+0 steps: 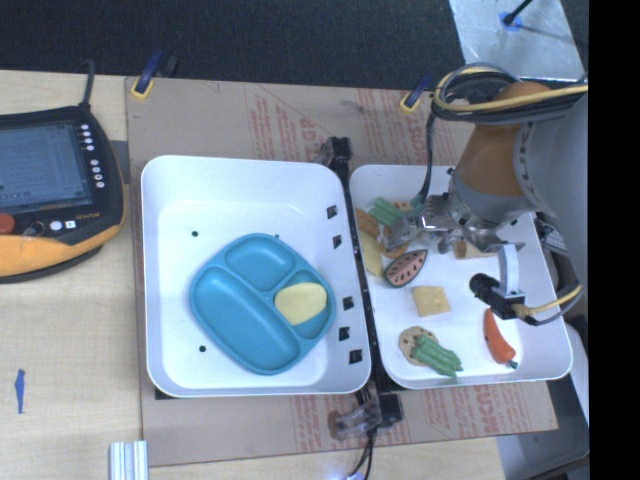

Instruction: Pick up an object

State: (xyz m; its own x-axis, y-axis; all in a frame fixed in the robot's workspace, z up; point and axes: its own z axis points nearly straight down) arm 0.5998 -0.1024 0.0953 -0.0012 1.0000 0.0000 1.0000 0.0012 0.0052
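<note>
Gripper [418,230] hangs low in the right bin [560,358], just above the watermelon slice [406,267]; whether it is apart or together cannot be told. Watermelon slice lies with its long axis slanting up-right, beside the cheese square [431,300].

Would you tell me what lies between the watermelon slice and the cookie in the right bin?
In the camera view, a pale yellow cracker square lies between the watermelon slice and cookie.
</note>
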